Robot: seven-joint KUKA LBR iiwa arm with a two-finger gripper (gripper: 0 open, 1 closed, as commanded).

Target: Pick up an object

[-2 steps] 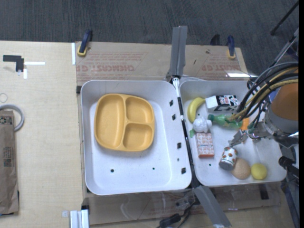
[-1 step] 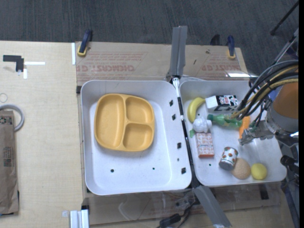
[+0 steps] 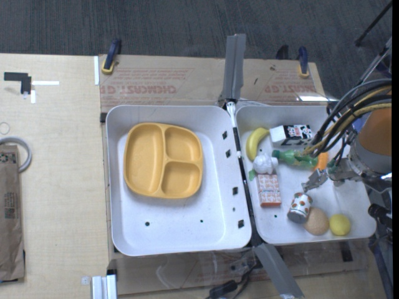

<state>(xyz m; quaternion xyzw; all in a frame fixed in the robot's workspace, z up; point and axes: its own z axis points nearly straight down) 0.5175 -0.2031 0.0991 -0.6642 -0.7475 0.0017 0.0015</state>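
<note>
The right bin (image 3: 349, 232) holds several small objects. A banana (image 3: 254, 142) lies at its far left, with a black and white box (image 3: 293, 133) beside it. A green object (image 3: 294, 158) and a small white figure (image 3: 264, 163) lie below them. A red and white carton (image 3: 269, 190) lies flat near the left wall. A small patterned cup (image 3: 300, 207), a tan egg-shaped object (image 3: 317, 222) and a yellow lemon (image 3: 340, 225) sit along the front. My gripper (image 3: 314, 180) hangs in the bin's middle, just behind the patterned cup and right of the carton.
The left bin (image 3: 124, 229) holds a yellow divided plate (image 3: 163, 160). The grey arm with its orange band (image 3: 377, 132) and a bundle of cables cover the right bin's far right side. A brown bag (image 3: 11, 210) lies on the bench at the far left.
</note>
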